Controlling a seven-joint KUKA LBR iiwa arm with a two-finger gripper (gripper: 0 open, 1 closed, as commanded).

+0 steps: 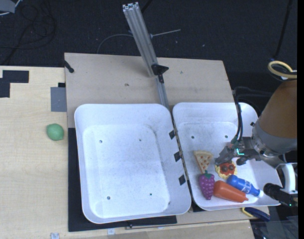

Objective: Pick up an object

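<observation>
The claw (230, 159) hides part of a small toy (225, 170); finger state unclear.

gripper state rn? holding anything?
Gripper: low in the right bin, just above the small red and yellow toy; open or closed cannot be told, and no object visibly held.

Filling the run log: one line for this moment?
end effector above pizza toy | right bin: pizza slice, grapes, carrot, blue bottle | nothing visibly held

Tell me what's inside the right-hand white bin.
The right-hand white bin holds a pizza-slice toy, purple plastic grapes, an orange carrot, a blue bottle and a red-yellow toy partly covered by the end effector.
</observation>
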